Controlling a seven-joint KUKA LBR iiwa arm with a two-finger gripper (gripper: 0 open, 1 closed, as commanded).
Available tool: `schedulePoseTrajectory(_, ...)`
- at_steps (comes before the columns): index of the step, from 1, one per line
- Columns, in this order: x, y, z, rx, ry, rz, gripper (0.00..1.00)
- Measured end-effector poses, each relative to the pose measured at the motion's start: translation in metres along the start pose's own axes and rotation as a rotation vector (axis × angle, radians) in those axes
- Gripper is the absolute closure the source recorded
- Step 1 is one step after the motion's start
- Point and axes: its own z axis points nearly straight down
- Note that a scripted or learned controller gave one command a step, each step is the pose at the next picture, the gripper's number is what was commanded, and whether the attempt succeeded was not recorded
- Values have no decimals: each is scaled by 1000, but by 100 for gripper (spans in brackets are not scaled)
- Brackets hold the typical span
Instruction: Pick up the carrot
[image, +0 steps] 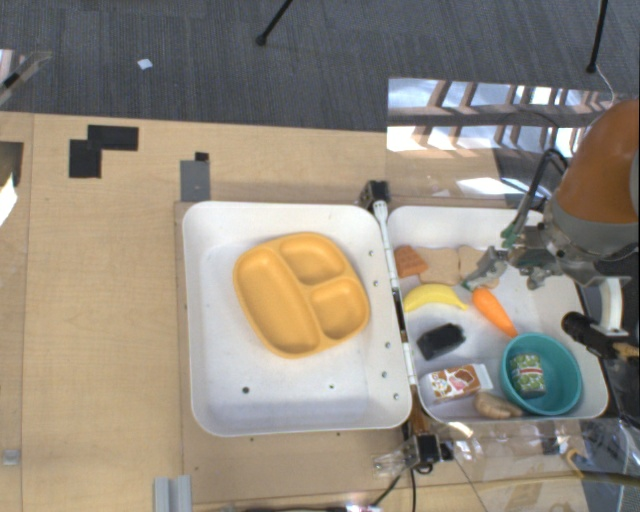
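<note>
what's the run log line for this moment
gripper above carrot top end | carrot lying in right bin | not lifted | grasp: cannot tell

Two white bins and their contents around the yellow divided plate

The yellow divided plate (300, 293) lies in the left bin (215, 390). Right of the plate, in the right bin (440, 230), a banana (436, 297) sits nearest, with a brown piece (410, 262) above it, a black block (440, 340) and a small printed packet (458, 381) below, and a teal bowl (541, 373) farthest right.
</note>
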Motion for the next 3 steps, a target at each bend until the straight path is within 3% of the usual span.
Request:
schedulePoseTrajectory(1, -35, 33, 105, -11, -3, 38, 0)
schedulePoseTrajectory(2, -32, 36, 94, -16, -2, 34, 100)
schedulePoseTrajectory(3, 4, 109, 25, -10, 1, 182, 100)
